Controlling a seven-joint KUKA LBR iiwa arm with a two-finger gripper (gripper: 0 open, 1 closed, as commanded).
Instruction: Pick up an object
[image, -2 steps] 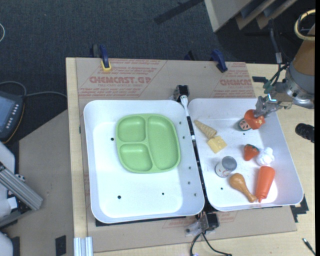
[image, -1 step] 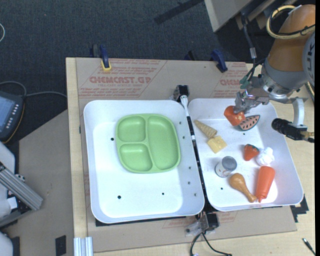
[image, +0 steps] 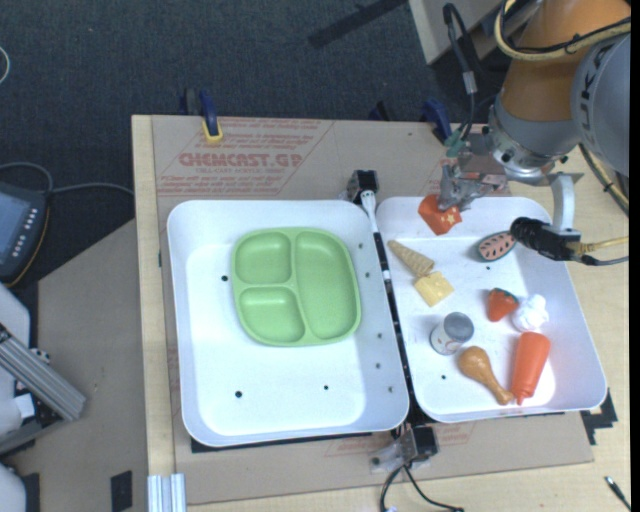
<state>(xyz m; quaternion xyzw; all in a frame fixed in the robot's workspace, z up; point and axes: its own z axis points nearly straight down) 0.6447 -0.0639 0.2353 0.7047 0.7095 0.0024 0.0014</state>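
My gripper (image: 459, 196) hangs over the back left corner of the right bin (image: 580, 300), at the end of the grey arm with the orange band. Directly under its tip lies a small orange-red object (image: 436, 216), touching or nearly touching the tip. Whether that object is gripped cannot be told from this view. Further objects in the right bin are a waffle cone (image: 412, 257), a yellow cheese wedge (image: 434, 289), a brown oval piece (image: 494, 246), a grey round tin (image: 455, 330), a drumstick (image: 483, 372), a carrot (image: 528, 365), a red strawberry (image: 501, 303) and a white piece (image: 531, 313).
The left bin (image: 200, 340) holds a green divided plate (image: 296, 285). A black cable fitting (image: 535, 237) reaches over the right bin's back right part. The two bins meet along a dark ridge (image: 388, 300). Cardboard (image: 250, 155) lies under both.
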